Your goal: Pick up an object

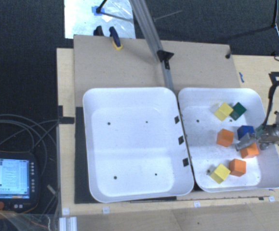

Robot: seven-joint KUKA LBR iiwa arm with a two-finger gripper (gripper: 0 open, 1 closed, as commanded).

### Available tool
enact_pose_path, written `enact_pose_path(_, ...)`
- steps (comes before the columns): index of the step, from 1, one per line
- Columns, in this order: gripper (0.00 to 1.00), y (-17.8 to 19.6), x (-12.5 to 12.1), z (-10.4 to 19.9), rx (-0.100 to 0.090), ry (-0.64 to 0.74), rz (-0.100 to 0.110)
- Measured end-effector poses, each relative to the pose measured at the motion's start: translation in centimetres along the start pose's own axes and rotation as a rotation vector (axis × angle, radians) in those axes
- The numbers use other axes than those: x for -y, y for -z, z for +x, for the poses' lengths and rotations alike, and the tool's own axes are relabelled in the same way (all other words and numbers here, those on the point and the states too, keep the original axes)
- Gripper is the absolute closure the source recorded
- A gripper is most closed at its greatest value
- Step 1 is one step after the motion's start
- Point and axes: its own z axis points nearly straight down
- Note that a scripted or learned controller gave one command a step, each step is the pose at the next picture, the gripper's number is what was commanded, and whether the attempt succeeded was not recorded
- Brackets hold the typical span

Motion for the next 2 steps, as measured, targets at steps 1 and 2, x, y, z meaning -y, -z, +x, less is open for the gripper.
enact_pose_path(1,1.00,1.4,-0.2,-0.1,0.003,0.003,-0.007)
enact_pose_path(2,1.00,7.5,-0.4,-0.9,0.005,0.002,-0.011)
